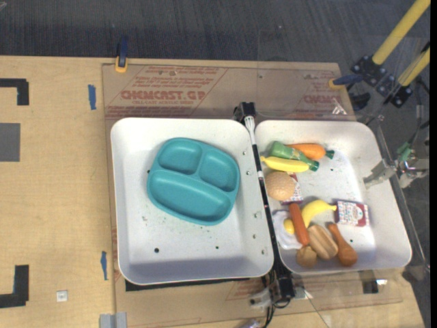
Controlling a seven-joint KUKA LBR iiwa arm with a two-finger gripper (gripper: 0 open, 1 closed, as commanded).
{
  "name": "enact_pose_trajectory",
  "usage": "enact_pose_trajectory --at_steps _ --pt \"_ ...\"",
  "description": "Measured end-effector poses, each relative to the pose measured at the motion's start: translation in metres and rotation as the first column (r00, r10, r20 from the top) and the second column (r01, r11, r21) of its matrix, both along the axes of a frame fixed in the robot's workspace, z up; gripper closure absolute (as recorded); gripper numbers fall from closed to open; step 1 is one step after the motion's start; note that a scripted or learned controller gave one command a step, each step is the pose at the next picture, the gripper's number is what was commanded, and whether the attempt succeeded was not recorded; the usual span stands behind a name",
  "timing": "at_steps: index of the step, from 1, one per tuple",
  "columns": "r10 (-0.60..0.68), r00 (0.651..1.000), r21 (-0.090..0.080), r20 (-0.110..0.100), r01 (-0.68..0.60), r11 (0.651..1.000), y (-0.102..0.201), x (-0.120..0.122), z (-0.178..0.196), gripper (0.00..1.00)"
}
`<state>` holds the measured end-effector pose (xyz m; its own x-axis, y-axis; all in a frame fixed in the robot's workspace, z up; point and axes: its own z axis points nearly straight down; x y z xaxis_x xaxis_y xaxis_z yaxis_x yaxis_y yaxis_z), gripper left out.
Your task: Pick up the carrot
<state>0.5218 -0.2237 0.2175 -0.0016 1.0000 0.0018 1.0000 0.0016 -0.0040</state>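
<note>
A cardboard-covered bench point(54, 203) bears two shallow white bins side by side, with dark floor beyond its far edge. The left bin point(136, 251) holds a teal divided plate point(194, 180). The right bin point(382, 241) holds the food items, described here relative to the bun point(280, 185) near the bin's left wall. The carrot point(308, 150), orange with a green top, lies just beyond the bun toward the far wall, touching a yellow banana point(285, 163) that lies between the two. Nearer the camera than the bun lie a second banana point(315, 211), a small printed carton point(349, 214), and a cluster of sausages point(321, 241). At the right bin's right rim, well apart from the carrot, a grey metal part of the arm point(390, 169) enters; whether the tool is open or closed cannot be told.
</note>
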Motion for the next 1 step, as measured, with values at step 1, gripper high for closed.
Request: enact_pose_trajectory --at_steps 1 --pt "-0.187 0.982 0.018 0.011 0.187 0.982 0.0141 0.0960 -0.1188 0.00"
